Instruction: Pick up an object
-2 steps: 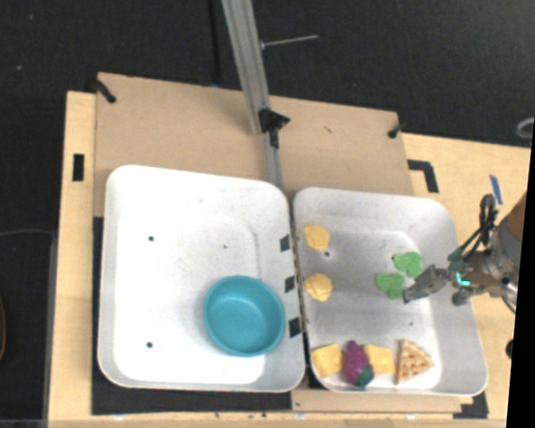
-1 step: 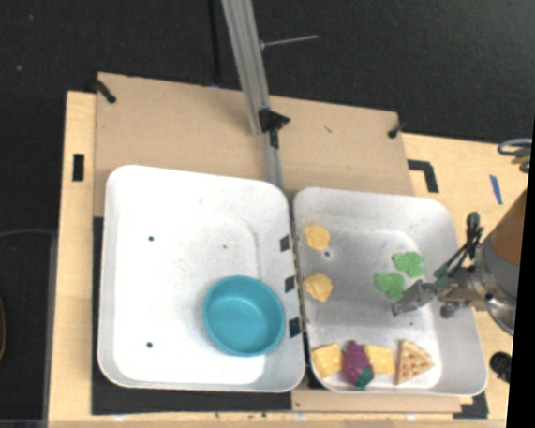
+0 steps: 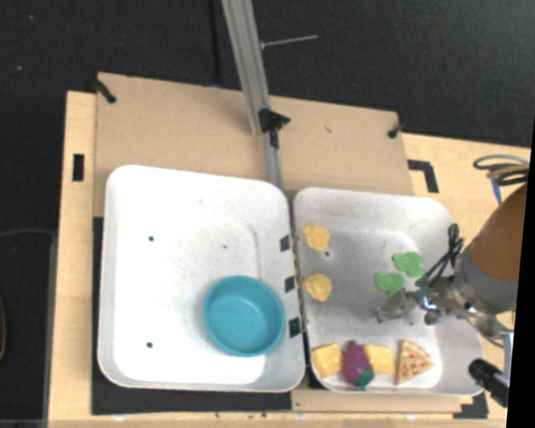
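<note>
So the arm is reaching in from the right, with its orange band sitting over the right bin's edge, and the gripper is hanging low inside that bin, roughly in the middle of its right half. The fingers are just a dark greyish blur against the white floor, so I honestly can't tell if they're spread or pressed together, and I'm not seeing anything clearly pinched between them. Right beside the gripper, just up and to the left of it, two green pieces are lying close together, one a bit higher than the other; the lower one is looking very near the fingertips, maybe touching, hard to say. Along the bin's near edge there's a row of stuff: a yellow chunk, a purple grape-looking thing with a bit of green at its bottom, another yellow block, and a pizza slice toy sitting just below the gripper. Two more small yellow bits are lying along the bin's left side, one above the other. Over in the left bin a blue bowl is sitting upright near the bottom right corner, well apart from the arm.
</note>
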`<state>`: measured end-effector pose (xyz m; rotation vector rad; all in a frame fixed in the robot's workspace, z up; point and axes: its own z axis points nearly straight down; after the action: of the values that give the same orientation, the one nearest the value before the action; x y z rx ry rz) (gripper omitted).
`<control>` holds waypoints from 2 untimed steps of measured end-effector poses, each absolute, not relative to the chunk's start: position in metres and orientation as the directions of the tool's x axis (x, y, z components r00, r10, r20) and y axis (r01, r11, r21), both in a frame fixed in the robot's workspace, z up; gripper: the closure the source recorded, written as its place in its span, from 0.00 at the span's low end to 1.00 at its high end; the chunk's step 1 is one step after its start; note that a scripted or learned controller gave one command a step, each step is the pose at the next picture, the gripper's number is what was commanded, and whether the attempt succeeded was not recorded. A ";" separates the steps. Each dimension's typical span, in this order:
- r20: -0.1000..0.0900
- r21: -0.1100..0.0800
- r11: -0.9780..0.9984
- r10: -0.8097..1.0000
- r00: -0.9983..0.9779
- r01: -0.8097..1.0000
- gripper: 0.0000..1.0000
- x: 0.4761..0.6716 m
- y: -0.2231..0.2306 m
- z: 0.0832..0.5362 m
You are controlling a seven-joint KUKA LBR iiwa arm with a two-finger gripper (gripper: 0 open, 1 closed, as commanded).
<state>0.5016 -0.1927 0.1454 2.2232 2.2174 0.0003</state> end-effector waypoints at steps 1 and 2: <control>-0.002 0.001 -0.001 1.000 0.001 1.000 0.00 0.502 -0.194 0.100; -0.002 0.006 -0.006 1.000 0.006 1.000 1.00 0.504 -0.195 0.112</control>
<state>0.5035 -0.1948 0.1120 2.2235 2.2105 0.0046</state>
